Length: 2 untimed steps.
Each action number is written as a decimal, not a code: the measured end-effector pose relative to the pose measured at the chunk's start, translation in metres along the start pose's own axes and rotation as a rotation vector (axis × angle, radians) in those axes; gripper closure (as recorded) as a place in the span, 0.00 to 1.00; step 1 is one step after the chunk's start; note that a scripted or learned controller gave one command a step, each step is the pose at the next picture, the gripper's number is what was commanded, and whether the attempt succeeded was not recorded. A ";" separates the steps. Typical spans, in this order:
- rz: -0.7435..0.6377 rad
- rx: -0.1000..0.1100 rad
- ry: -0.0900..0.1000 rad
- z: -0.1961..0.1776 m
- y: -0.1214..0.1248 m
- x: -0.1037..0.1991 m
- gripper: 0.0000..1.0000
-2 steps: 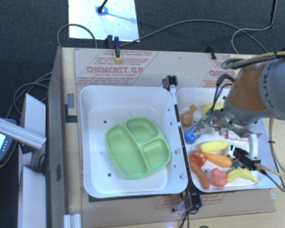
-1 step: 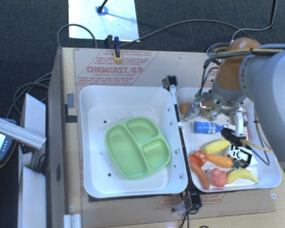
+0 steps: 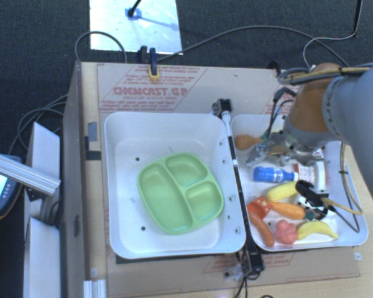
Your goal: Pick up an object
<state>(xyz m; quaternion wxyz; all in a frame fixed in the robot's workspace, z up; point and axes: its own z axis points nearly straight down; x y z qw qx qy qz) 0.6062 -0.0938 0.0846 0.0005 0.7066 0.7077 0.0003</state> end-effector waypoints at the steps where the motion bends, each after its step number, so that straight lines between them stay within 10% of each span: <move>1: 0.001 -0.002 -0.002 -0.068 -0.048 -0.074 0.00; 2: -0.004 -0.017 0.004 -0.028 0.025 -0.089 0.00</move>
